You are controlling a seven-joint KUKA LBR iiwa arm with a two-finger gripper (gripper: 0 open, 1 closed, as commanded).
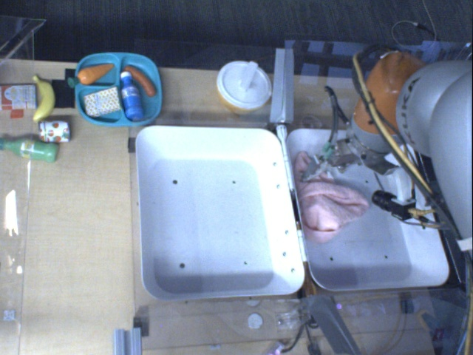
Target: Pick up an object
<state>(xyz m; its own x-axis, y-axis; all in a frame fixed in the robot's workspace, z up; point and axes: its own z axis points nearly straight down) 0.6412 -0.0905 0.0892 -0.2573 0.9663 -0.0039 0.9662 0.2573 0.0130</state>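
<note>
A crumpled pink cloth (329, 204) lies in the right bin (384, 261), against its left wall. My gripper (330, 161) hangs low over the bin's far left part, right at the cloth's upper edge. The grey arm with its orange band (384, 76) comes in from the right above it. Whether the gripper touches the cloth cannot be made out.
The left bin (214, 213) sits beside the right one. Behind the bins stand a white lidded cup (244, 86) and a blue divided tray (118, 89) of toy food. A banana (44, 98), a can (54, 131) and a green bottle (29, 149) lie far left. Cables (403, 205) trail at the right.
</note>
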